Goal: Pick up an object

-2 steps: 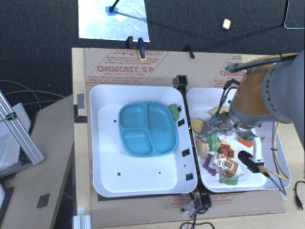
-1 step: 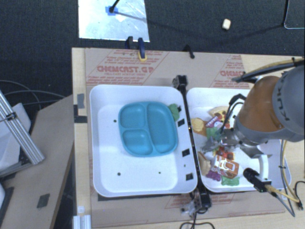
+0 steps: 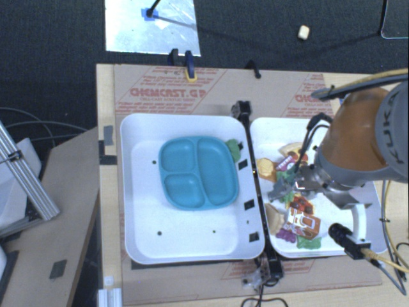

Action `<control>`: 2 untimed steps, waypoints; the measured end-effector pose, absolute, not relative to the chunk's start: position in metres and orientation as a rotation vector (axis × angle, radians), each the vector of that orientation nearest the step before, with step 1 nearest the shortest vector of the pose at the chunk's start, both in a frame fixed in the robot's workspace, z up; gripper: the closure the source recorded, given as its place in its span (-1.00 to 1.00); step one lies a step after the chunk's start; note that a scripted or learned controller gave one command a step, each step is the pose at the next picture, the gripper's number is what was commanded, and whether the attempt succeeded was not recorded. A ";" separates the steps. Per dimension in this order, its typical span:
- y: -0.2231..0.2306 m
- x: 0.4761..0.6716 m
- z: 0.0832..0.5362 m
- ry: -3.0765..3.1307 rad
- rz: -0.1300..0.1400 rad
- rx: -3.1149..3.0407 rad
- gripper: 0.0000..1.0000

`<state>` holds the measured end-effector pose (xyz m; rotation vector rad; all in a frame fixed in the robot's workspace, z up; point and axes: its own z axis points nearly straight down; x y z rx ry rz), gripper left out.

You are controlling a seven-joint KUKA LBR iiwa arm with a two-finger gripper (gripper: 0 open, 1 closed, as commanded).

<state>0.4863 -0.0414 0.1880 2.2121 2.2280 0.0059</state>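
Gripper [image 3: 285,185]: low over right bin [image 3: 271,133], grip state impossible to tell. Toy food pile [image 3: 299,217]: beneath and beside it, partly hidden by arm. Blue tray [image 3: 197,173]: left bin [image 3: 144,235], well apart.

one fixed camera | above bench [image 3: 211,85] | slanted down | both bins [image 3: 137,171] framed

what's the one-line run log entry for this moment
arm: over right bin | gripper: low among mixed items | blue tray: left bin | grasp: unconfirmed
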 end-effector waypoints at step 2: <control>0.025 0.540 0.284 2.226 0.017 2.205 -1.00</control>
